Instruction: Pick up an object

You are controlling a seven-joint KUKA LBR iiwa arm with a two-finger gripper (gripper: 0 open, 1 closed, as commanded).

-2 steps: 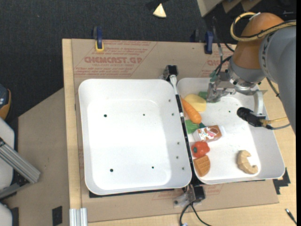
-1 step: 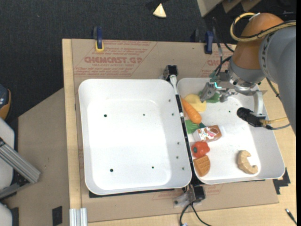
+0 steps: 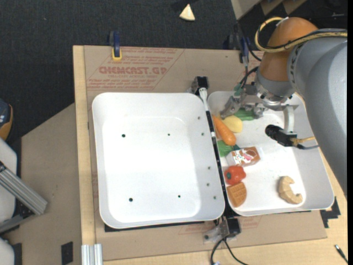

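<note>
My gripper (image 3: 241, 105) hangs low over the far left corner of the right bin (image 3: 309, 170), below the orange band of the arm (image 3: 281, 43). Just under it lie a green piece (image 3: 246, 115) and a pale yellow piece (image 3: 234, 125). An orange carrot (image 3: 223, 130) lies slantwise against the bin's left wall. Further forward along that wall are a green scrap (image 3: 225, 147), a red and white packet (image 3: 245, 157), a red tomato-like piece (image 3: 235, 174) and an orange waffle-like piece (image 3: 237, 194). A tan curved piece (image 3: 289, 190) sits at the front right.
The left bin (image 3: 110, 148) stands beside the right one, and the two share a black seam (image 3: 212, 142). A black connector with a cable (image 3: 278, 134) sticks out over the right bin's middle. The grey arm body covers the bin's far right side.
</note>
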